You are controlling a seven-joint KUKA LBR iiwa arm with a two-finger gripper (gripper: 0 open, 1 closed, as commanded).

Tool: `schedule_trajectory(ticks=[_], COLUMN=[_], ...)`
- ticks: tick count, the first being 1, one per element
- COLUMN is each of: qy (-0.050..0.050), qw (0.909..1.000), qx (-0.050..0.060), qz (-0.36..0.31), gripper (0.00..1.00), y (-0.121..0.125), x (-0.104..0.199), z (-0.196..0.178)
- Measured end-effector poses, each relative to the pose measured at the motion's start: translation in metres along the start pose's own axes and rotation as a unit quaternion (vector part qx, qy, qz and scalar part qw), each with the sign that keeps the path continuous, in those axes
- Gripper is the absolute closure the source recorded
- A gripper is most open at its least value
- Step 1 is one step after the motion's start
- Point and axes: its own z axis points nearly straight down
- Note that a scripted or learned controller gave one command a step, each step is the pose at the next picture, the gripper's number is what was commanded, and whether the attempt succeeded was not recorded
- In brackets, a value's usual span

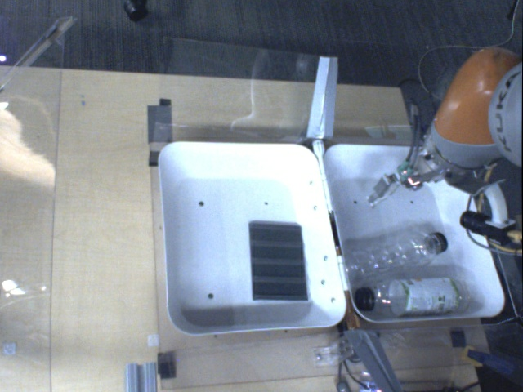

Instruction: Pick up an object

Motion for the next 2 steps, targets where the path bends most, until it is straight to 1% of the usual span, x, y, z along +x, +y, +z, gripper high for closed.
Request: schedule_trajectory(ticks=[1, 2], qy=[-0.001, -0.001], qw=[0.9995, 0.9942], qx=[-0.001, -0.002], qz=[0.031, 0.107], gripper=[0.0, 0.0], y=[-0.089, -0.1], x=[-0.018, 0.059], z=[0.036, 0.052])
